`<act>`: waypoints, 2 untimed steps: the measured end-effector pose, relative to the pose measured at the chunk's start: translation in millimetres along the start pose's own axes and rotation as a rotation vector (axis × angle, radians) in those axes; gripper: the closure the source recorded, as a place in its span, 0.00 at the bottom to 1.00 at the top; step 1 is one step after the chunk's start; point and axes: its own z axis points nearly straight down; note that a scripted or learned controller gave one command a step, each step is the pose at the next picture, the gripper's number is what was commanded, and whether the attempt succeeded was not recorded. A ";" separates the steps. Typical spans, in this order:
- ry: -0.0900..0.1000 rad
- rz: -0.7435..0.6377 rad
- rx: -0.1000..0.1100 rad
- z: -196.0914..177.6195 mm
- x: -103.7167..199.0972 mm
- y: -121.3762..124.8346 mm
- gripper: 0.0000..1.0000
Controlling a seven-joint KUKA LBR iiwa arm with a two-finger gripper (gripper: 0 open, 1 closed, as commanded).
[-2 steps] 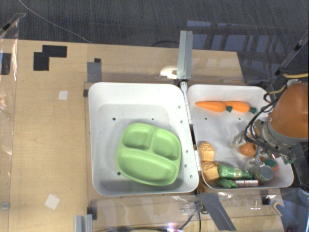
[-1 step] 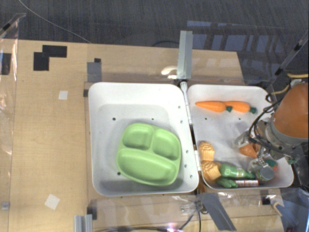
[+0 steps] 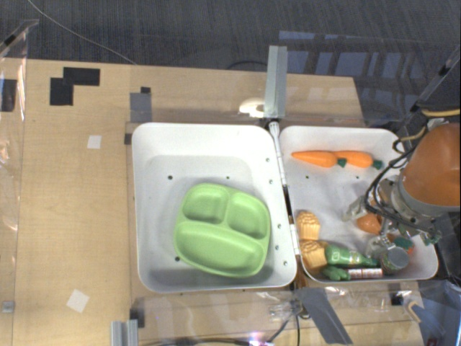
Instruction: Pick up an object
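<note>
My gripper: over right bin, state indeterminate | green tray: glossy, three-compartment, left bin | carrots: smooth, tapered | bench: pale wood

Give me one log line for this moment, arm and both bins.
arm: over right bin | gripper: low among toys, near bottle | carrots: far end | left bin: green tray

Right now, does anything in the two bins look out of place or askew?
Mostly no. The green plate lies turned at an angle in the left bin, not square to its walls. The right bin's items crowd its near corner, under the tool.
</note>
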 end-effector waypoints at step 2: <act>-0.001 -0.161 -0.003 0.2 1.6 -3.5 0.00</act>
